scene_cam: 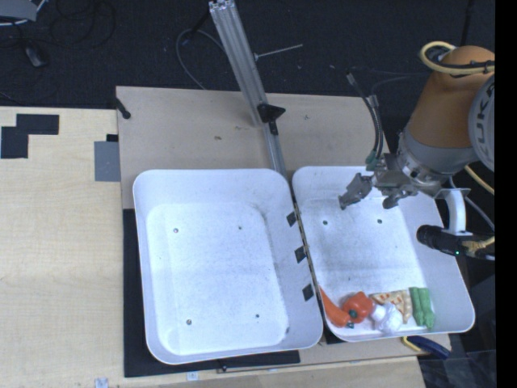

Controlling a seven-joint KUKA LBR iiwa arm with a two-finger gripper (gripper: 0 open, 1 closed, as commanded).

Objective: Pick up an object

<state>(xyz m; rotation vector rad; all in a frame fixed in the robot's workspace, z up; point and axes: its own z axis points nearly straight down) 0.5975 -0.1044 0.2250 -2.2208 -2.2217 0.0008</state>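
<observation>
Objects heaped at near edge of right bin (452,297), likely slid down the tilt: orange toy (355,305), white lump (388,319), green piece (422,307). Farther up same bin, gripper (373,195) hovers, fingers spread, nothing between. Pick not started. Left bin (145,217) alongside.

Lettering — one spot only: right edge of frame, upper part, on the grey arm housing (483,124) just beside the orange band (448,95). Dark characters, cut off by the frame edge — looks like "UK", partial. No other text, label or number can be read anywhere.
</observation>
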